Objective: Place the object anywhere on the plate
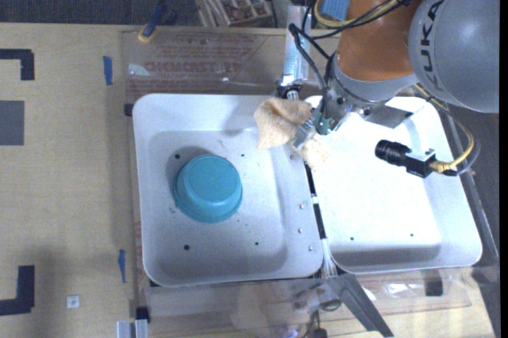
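Note:
A blue round plate (208, 187) lies in the left bin (159, 249), left of its middle. A crumpled tan, cloth-like object (278, 122) hangs over the upper part of the ridge between the two bins. My gripper (311, 135) reaches down from the right and is shut on the object's right end, with a tan piece showing below the fingers. The object is up and to the right of the plate, well apart from it.
The right bin (397, 225) lies under the arm's wrist. A black cable connector (403, 155) on the arm hangs over it. Behind the bins lies a clear sheet (198, 59), with boxes and clutter further back.

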You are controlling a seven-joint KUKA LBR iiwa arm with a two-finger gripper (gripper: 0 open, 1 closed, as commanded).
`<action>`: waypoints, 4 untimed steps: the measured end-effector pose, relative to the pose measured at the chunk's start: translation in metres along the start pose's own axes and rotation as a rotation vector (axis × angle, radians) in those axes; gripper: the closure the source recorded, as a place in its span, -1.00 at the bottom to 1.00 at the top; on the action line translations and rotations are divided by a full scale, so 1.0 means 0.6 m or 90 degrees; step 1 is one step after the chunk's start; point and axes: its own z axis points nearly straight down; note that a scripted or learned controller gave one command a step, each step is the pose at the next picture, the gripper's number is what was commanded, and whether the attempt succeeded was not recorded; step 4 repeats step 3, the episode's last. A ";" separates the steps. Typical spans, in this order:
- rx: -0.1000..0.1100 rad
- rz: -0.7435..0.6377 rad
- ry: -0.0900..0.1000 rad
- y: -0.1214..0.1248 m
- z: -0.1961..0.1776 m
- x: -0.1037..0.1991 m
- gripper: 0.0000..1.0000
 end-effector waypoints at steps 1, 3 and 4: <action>0.000 -0.252 0.000 0.039 -0.003 0.065 1.00; -0.001 -0.506 -0.001 0.046 -0.023 0.104 -1.00; -0.001 -0.506 -0.001 0.046 -0.023 0.104 -1.00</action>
